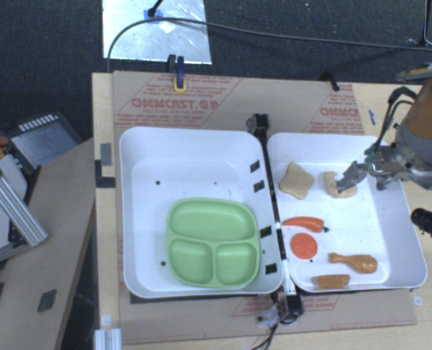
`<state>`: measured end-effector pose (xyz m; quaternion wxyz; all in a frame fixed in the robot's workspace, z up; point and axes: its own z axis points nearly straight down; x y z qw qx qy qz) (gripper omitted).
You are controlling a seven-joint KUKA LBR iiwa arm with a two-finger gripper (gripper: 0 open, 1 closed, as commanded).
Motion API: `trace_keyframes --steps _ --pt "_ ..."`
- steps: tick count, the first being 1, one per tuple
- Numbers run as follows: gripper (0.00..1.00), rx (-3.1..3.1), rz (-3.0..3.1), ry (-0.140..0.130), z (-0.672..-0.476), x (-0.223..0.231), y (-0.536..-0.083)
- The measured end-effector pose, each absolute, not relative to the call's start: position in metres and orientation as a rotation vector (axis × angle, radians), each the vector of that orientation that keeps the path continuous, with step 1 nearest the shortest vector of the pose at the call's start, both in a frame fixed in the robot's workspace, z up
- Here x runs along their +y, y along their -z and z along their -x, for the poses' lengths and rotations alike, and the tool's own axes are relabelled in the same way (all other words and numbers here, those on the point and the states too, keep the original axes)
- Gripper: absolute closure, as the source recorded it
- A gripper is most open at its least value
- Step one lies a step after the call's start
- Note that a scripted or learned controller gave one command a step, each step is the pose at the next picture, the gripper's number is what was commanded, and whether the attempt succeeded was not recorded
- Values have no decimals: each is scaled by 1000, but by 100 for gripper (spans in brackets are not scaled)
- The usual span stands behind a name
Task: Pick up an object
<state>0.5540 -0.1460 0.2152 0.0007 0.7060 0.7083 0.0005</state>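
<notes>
The right bin (pixel 398 217) holds several toy foods. A tan bread-like piece (pixel 296 181) lies near its left wall, and a smaller tan piece (pixel 336 186) lies to its right. My gripper (pixel 351 175) reaches in from the right and sits at the upper right edge of that smaller tan piece, touching or just over it. Further forward lie a red chili (pixel 303 224), an orange round piece (pixel 303 246), a chicken drumstick (pixel 353 262) and a brown stick-shaped piece (pixel 331 281).
The left bin (pixel 139 195) holds a green divided plate (pixel 212 241) in its front half. A black divider with clips (pixel 268 195) runs between the bins. The arm's grey wrist and orange band (pixel 424 122) hang over the right bin's far right corner.
</notes>
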Motion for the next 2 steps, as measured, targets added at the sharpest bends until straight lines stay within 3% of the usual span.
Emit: trace_keyframes --steps 2 --pt "0 2225 -2222 2 -549 -144 -131"
